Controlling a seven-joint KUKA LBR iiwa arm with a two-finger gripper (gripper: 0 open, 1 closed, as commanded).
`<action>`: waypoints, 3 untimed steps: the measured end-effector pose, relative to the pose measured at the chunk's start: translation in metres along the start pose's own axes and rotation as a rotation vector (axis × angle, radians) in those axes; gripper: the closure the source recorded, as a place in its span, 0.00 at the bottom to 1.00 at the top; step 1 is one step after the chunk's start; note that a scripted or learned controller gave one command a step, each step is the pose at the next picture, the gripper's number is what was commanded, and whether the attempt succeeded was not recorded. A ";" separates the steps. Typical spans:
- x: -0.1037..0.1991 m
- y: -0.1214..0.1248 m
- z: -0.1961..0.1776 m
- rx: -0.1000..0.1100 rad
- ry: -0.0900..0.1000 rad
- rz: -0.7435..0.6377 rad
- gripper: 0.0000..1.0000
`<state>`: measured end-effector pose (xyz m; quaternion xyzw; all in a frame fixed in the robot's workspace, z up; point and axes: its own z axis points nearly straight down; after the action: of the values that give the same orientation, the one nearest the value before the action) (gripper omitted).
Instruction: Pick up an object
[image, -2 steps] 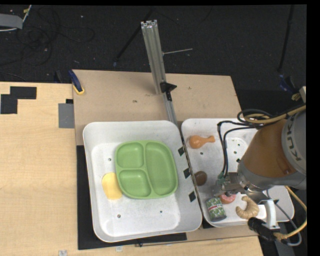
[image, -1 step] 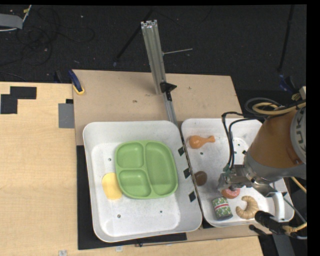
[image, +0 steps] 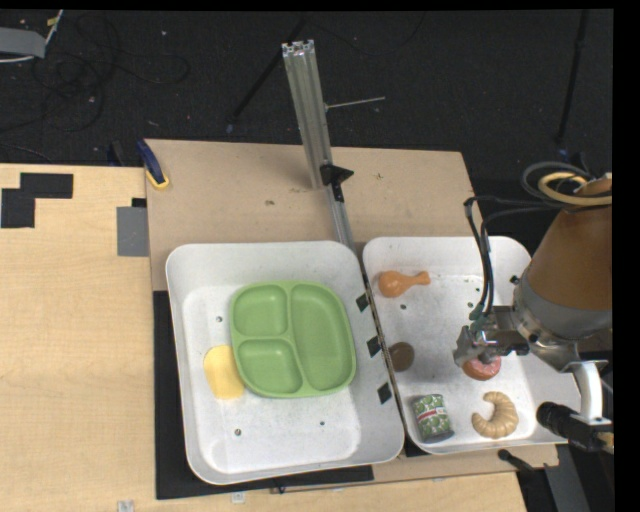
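Donut (image: 483, 368) (red, small) lay in the right bin (image: 510, 250), directly under the gripper (image: 478, 348); jaw state could not be told. It looked light and rigid, best pinched across its rim.

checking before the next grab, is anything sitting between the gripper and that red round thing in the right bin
Nothing visible does. The gripper is directly over the red round object, partly covering it. The croissant, green can and brown ball lie apart from it.

You see a bulky arm (image: 572, 275): orange-brown band above a grey wrist, a black cable running down its side to a small metallic tool (image: 480, 345).
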<state>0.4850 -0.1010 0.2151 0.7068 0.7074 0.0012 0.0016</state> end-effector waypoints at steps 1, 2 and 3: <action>-0.001 0.000 -0.011 0.005 0.001 0.000 1.00; 0.050 0.017 0.001 0.007 0.002 -0.003 1.00; 0.102 0.038 -0.010 0.005 0.002 -0.004 1.00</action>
<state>0.5226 0.0006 0.2257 0.7054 0.7088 -0.0001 -0.0010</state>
